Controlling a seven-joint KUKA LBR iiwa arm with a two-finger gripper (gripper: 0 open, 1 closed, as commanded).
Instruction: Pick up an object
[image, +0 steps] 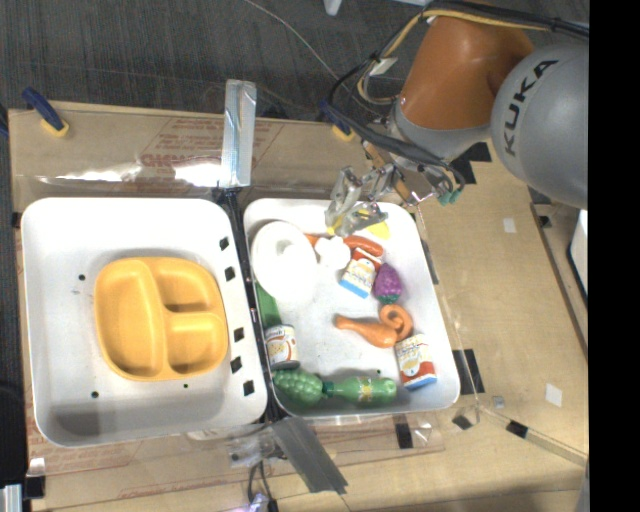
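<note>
My gripper (350, 207) hangs over the far edge of the right bin (436, 330), its metal fingers pointing down above a yellow item (378, 227) and a red sausage-like toy (362, 246). Nothing shows between the fingers. Below them lie a white cup or lid (283, 260), a small blue-and-white carton (358, 274), purple grapes (388, 283), an orange curved toy (378, 326), two small cans (282, 346) (415, 361) and a green bottle (345, 388).
The left bin (40, 300) holds a yellow divided tray (160, 316). A strip of silver tape (239, 130) stands at the far seam between the bins. Cables trail behind the arm at the top.
</note>
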